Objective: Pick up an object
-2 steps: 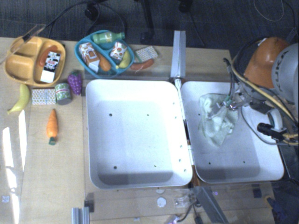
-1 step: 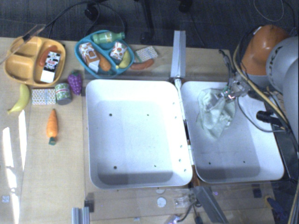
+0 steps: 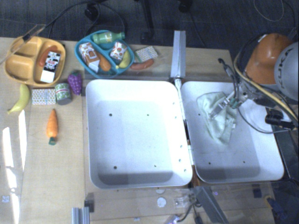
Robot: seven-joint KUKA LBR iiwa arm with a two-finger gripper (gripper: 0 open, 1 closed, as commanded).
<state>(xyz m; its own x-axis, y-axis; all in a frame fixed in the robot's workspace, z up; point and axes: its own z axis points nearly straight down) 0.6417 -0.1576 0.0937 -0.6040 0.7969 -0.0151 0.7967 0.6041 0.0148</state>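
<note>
Translucent, crumpled plastic (image 3: 218,117) is seen lying in the right bin (image 3: 261,169), toward its far edge and nearer the wall shared with the left bin (image 3: 133,139). The gripper (image 3: 232,101) is set at the plastic's upper right fringe; whether it is released or clenched cannot be told. A slip is judged likely: only a loose fold may be caught, and the flimsy film could slide free once lifted.
</note>
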